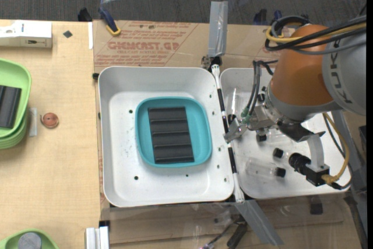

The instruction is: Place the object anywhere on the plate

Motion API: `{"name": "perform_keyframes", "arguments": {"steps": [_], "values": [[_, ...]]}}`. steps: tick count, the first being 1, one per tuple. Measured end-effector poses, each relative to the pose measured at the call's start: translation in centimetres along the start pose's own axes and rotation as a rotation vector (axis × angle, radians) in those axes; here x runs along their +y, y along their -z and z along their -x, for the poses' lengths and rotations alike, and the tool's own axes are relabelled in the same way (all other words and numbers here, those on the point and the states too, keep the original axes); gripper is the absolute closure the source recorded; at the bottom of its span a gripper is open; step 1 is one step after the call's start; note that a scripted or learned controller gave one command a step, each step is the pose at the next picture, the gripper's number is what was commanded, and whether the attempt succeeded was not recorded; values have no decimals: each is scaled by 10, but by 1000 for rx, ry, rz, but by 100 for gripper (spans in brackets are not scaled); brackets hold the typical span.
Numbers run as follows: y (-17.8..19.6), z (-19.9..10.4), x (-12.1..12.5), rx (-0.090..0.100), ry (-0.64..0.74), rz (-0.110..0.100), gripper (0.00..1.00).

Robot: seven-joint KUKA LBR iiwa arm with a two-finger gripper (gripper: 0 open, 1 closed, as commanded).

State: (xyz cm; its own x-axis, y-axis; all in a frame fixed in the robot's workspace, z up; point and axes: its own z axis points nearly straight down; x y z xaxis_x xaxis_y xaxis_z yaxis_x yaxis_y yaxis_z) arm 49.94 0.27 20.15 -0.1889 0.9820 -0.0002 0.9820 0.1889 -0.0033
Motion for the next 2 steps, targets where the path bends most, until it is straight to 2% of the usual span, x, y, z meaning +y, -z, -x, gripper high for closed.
{"name": "perform_keyframes", "arguments": {"steps": [1, 2], "values": [[8, 2, 0, -1, -6, -2, 100], [-11, -41, 9, 0, 175, -1, 100]]}}
